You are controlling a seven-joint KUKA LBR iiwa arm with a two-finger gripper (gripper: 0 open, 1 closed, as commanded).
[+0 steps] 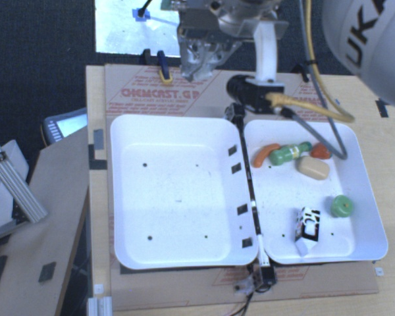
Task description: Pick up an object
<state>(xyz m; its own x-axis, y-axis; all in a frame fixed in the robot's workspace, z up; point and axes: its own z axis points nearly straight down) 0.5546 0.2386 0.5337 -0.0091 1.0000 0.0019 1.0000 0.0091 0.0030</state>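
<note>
The right bin (pixel 365 239) holds several small objects. An orange carrot-like piece (pixel 265 153), a green bottle (pixel 290 153) and a red-orange piece (pixel 321 151) lie near its far side. A beige block (pixel 313 168) sits just below them. A round green piece (pixel 342 206) rests at the right, and a black and white carton (pixel 309 226) lies near the front. My gripper (pixel 196 61) hangs high above the far edge of the left bin (pixel 128 236), nothing visible between its fingers.
A cardboard sheet (pixel 151 92) with red lettering lies under both bins. Yellow and grey cables (pixel 309 107) drape over the right bin's far rim. A blue and yellow clamp (pixel 163 68) sits at the cardboard's far edge. Metal framing (pixel 13 183) stands at the left.
</note>
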